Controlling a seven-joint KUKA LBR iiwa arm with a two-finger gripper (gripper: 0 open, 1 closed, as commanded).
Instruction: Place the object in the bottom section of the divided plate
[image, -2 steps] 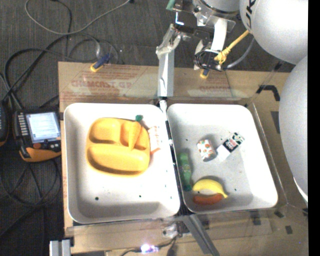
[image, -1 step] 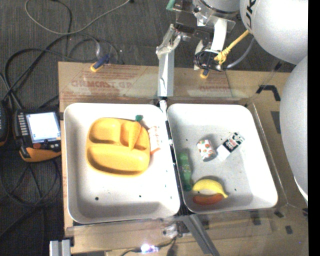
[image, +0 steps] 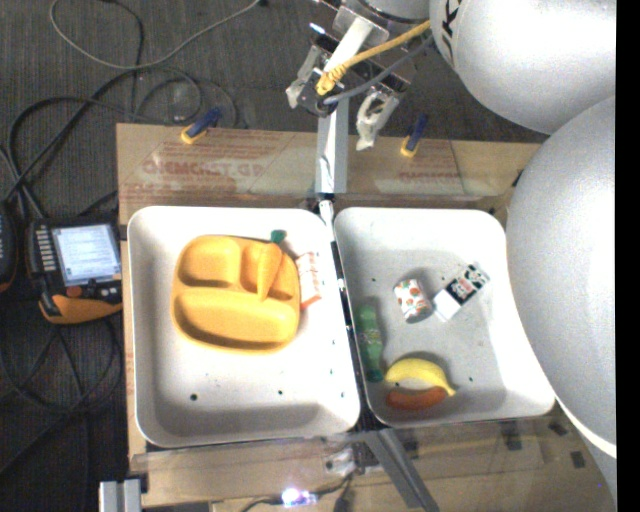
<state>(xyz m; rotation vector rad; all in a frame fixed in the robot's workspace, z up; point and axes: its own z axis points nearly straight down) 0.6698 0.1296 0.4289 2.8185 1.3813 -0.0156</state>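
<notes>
The yellow divided plate lies in the left bin. Its wide bottom section faces the bench's front edge. An orange carrot with a green top rests in the plate's upper right section. A small orange and white box leans by the plate's right rim. My gripper hangs high above the back edge of the bench, over the seam between the bins. Its two white fingers stand apart, open, with nothing held between them.
The right bin holds a small patterned carton, a black and white carton, a green bottle, a banana and a red sausage. A tablet sits left of the bench.
</notes>
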